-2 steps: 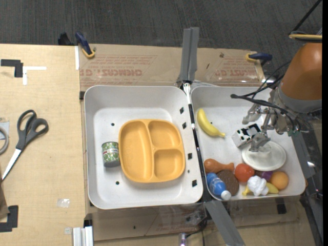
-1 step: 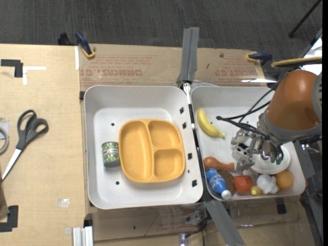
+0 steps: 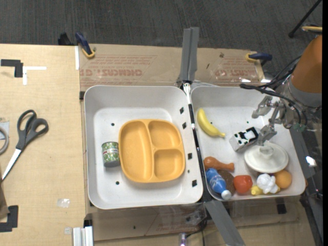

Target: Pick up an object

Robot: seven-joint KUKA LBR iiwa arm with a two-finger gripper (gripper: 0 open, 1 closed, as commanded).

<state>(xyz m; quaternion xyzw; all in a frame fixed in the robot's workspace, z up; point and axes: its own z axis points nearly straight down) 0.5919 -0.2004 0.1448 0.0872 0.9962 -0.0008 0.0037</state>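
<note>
1. Wooden bench (image 3: pixel 41 188) with one pair of scissors (image 3: pixel 23 132); dark floor behind.
2. Left bin (image 3: pixel 97 188): one yellow divided plate (image 3: pixel 152 150), one green can (image 3: pixel 110 154).
3. Right bin (image 3: pixel 225 99): one banana (image 3: pixel 207 123), long axis diagonal, stem lower right.
4. Gripper (image 3: pixel 269 122) over the right bin, fingers spread, pinching nothing.

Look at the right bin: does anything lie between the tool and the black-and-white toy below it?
Nothing visible does. The tool hangs just above and right of the black-and-white toy; the white dish sits beside the toy, not between them.
</note>
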